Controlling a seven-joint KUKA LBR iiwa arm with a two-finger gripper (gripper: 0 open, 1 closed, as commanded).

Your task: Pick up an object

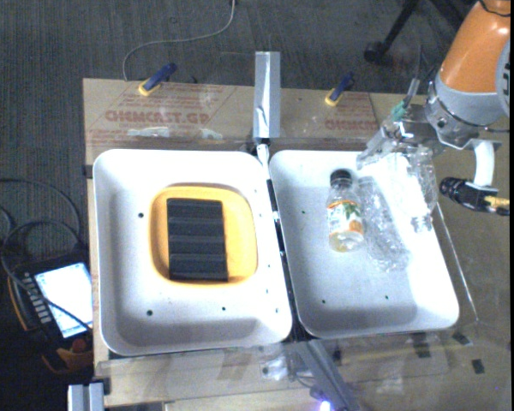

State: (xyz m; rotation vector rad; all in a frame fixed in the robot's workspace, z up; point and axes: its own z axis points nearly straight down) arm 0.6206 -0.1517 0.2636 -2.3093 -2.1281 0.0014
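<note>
- Left bin (120,229): I see a yellow tray (204,234) holding a black ridged block (197,239).
- Right bin (428,302): clear bottle (345,212) lying mid-bin, crumpled clear plastic (385,221) touching its right side.
- Gripper (403,139) over far right corner; finger state, I can't tell.

Two white bins (111,229) of smooth matt plastic are seen. A bottle (344,212) of clear glossy plastic and crinkled transparent film (385,225) are shown; the surface (188,118) is cardboard-like.
</note>
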